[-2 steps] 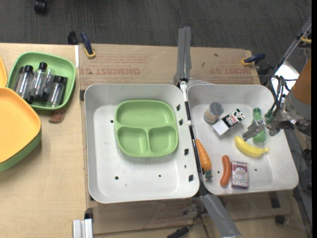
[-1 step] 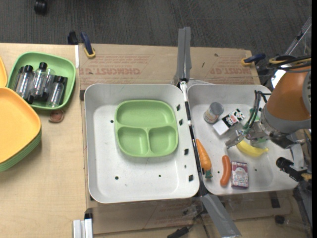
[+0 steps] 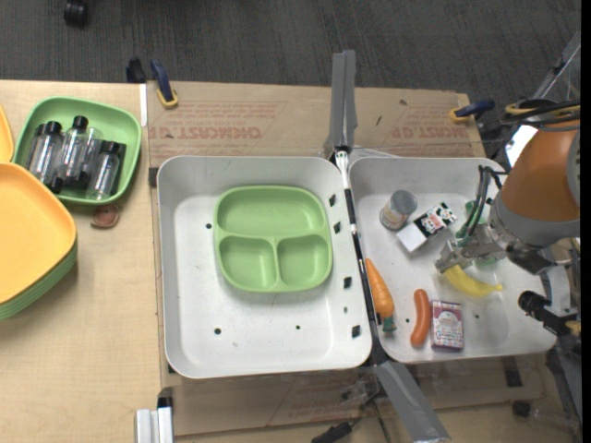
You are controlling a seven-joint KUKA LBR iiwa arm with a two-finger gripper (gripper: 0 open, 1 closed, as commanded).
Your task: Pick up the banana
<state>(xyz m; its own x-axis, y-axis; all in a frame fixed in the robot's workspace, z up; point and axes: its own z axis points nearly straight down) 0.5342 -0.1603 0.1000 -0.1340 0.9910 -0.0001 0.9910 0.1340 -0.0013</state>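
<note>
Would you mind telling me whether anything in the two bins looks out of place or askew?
Nothing looks spilled or damaged. The carrot leans along the right bin's left wall rather than lying flat on the floor. The small can lies tipped on its side. The banana lies under the claw, and the green tray sits squarely in the left bin.

The arm (image 3: 545, 187) has a broad orange band above a grey, rounded wrist housing. Below the wrist sits the gripper (image 3: 469, 247), a cluster of pale metal parts with green cabling running along it. Black fittings show at the arm's lower side.
</note>
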